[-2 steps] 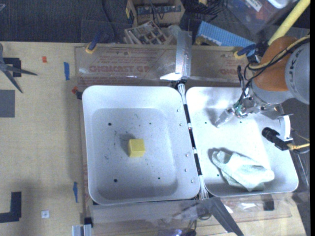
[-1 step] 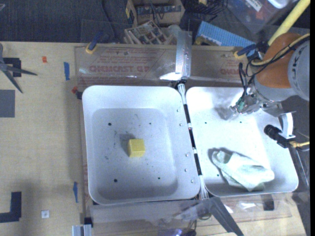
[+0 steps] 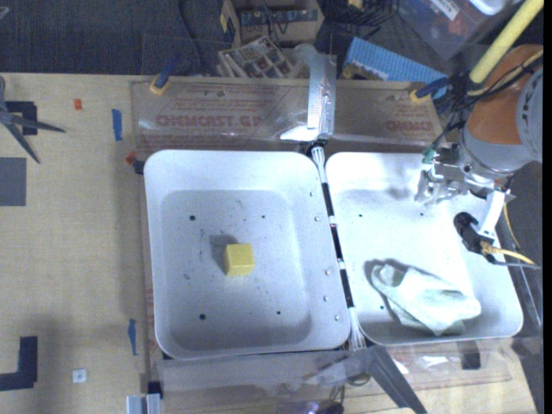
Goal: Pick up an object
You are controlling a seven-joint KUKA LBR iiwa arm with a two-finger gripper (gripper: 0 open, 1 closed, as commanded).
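I have the gripper (image 3: 429,185) hanging over the upper part of the right bin (image 3: 379,172), and from this slanted angle I cannot tell how it is set, so I would check that before descending. Nothing is in its hold. The nearest candidate is the crumpled white cloth (image 3: 429,298) lying toward the near wall of that bin; I judge it best taken from straight above at its bunched middle, pressing low enough to pinch a fold. The other option, a small yellow block (image 3: 240,259), sits alone mid-floor in the left bin (image 3: 172,179), well apart from the arm. Both bins rest on a wooden bench (image 3: 69,231), with cables and boxes crowding the far side.
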